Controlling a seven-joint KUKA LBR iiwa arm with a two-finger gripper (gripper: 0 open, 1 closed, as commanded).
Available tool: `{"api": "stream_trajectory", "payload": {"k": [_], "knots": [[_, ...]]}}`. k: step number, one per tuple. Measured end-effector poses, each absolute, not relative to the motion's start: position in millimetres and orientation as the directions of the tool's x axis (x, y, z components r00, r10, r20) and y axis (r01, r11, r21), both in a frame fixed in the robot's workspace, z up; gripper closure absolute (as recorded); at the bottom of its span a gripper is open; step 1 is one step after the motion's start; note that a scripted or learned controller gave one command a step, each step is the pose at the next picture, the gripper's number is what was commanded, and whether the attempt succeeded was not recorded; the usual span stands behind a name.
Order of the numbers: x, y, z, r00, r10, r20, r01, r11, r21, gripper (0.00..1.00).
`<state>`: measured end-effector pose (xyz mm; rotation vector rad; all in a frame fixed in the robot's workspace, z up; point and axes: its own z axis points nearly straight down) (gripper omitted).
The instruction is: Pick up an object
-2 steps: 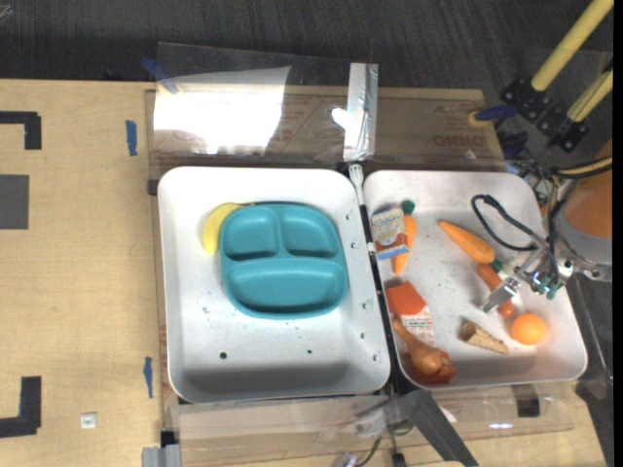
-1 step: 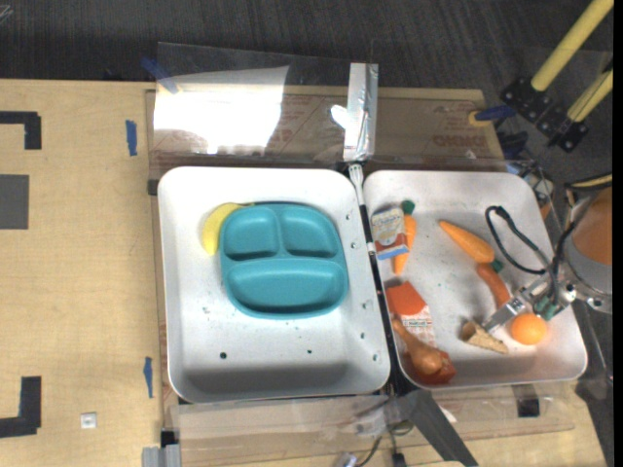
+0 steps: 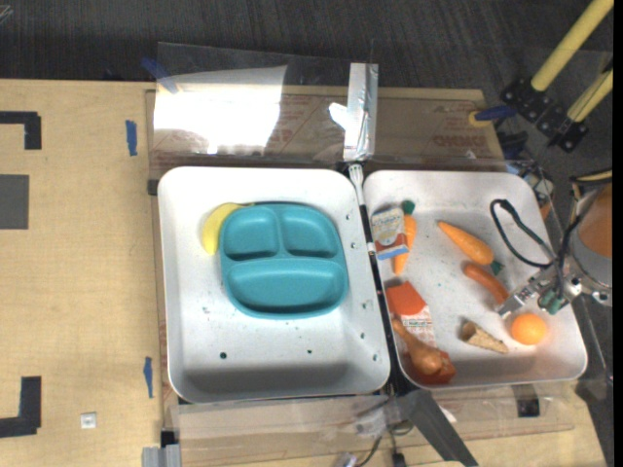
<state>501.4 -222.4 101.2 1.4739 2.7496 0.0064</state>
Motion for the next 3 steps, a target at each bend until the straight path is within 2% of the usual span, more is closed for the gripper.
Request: {"api": "stream_trajectory", "payload": {"k": [1,2,3], "knots": [[501.1,-222.3,100.6,-0.553,0.833,-0.016,0.833,0.553,0.013,0.00],[498.4,-221.0,88.7,-0.561,0.828,-0.005,0.828,0.561,0.007,0.00],[502.1,-222.8,101.3,-0.562,0.827,-0.019,0.827,0.562,0.013,1.00]]}}
